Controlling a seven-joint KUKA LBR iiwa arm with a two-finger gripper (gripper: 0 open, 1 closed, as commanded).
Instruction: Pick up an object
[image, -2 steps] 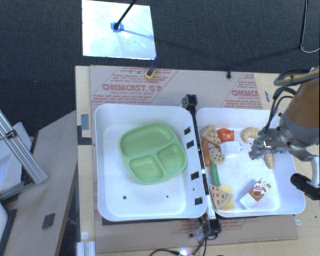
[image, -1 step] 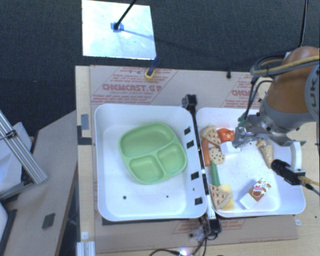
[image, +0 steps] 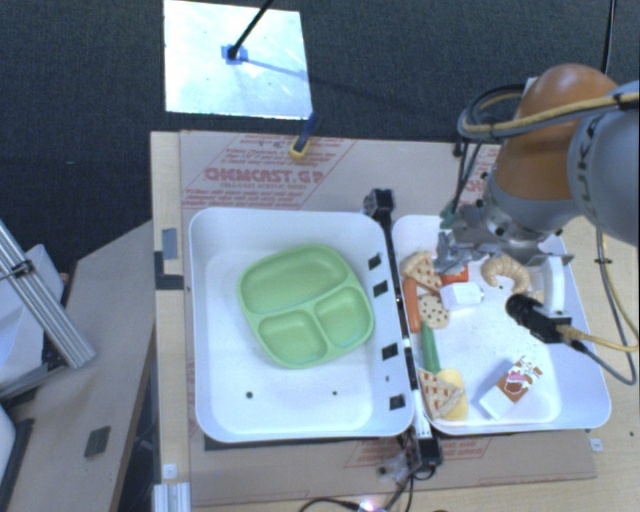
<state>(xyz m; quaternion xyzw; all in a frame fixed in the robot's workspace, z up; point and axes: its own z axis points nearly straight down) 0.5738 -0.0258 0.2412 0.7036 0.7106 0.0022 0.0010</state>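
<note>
Two shallow white bins sit side by side on the worktop (image: 250, 170). The left bin (image: 215, 330) carries a green divided tray (image: 305, 303) lying flat, with one large compartment and two small ones. The right bin (image: 580, 395) holds a scatter of toy food. The gripper (image: 455, 255) is down in the far left part of this bin, amid a cluster of pieces: a waffle-like wedge (image: 420, 270) just to its left, a small white block (image: 462, 296) just in front of it, and a tan croissant (image: 507, 270) to its right, curved like a crescent with its long axis running roughly left to right. Whether the gripper is open, closed, or holding any piece cannot be told. An orange carrot (image: 411, 303) lies along the bin's left wall, its long axis running near to far, with a round cookie (image: 433, 311) touching it. A green stick (image: 430, 348) continues that line nearer. A small carton (image: 512, 386) rests near the front right.
</note>
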